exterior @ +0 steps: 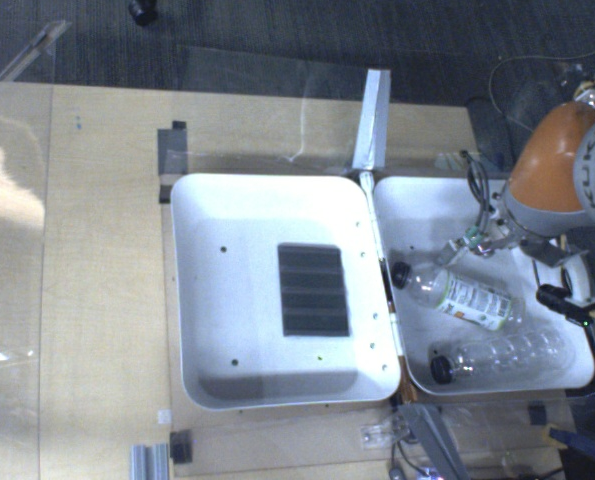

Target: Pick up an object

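Jaws (pixel 469 244) hang low in the right bin (pixel 417 200), just beside the labelled bottle (pixel 455 296); we cannot tell their opening. Nothing looks lifted: both that bottle and the clear bottle (pixel 497 354) lie flat. Pick remains.

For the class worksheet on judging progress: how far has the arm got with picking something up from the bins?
Done: the arm has reached over the right bin, and its gripper sits just above the labelled bottle. In hand: nothing visibly held. Left: grasping and lifting; that bottle and the clear bottle both lie flat in the bin.
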You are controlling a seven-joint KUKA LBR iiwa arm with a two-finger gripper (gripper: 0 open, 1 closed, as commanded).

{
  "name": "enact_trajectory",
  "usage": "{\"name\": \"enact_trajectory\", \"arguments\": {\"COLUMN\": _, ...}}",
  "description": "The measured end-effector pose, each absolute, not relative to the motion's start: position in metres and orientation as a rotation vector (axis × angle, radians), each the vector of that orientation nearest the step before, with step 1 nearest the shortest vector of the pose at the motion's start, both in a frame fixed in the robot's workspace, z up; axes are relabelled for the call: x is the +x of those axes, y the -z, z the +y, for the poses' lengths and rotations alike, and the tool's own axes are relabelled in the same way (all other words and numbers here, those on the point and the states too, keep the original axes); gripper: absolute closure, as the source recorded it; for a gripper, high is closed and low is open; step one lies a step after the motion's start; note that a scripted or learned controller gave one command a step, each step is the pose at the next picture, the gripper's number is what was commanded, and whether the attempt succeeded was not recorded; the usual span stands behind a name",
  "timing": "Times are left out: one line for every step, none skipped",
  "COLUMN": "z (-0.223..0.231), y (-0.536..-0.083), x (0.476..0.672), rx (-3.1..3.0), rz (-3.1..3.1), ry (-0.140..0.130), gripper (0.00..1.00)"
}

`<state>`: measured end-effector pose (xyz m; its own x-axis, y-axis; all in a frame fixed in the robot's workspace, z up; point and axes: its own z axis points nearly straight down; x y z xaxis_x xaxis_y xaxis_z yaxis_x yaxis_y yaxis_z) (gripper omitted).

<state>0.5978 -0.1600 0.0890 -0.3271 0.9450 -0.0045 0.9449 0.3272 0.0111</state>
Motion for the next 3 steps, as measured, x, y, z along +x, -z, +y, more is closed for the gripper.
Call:
{"name": "enact_trajectory", "arguments": {"z": -0.136, "y": -0.091, "x": 0.522, "rx": 1.682, "rz": 2.633, "ry": -0.015, "gripper": 0.00}}
{"name": "enact_trajectory", "arguments": {"z": -0.099, "y": -0.090, "x": 0.561, "rx": 1.810, "rz": 2.551, "ry": -0.015, "gripper": 0.00}}
{"name": "enact_trajectory", "arguments": {"z": -0.091, "y": -0.089, "x": 0.617, "rx": 1.929, "rz": 2.466, "ry": -0.011, "gripper": 0.00}}
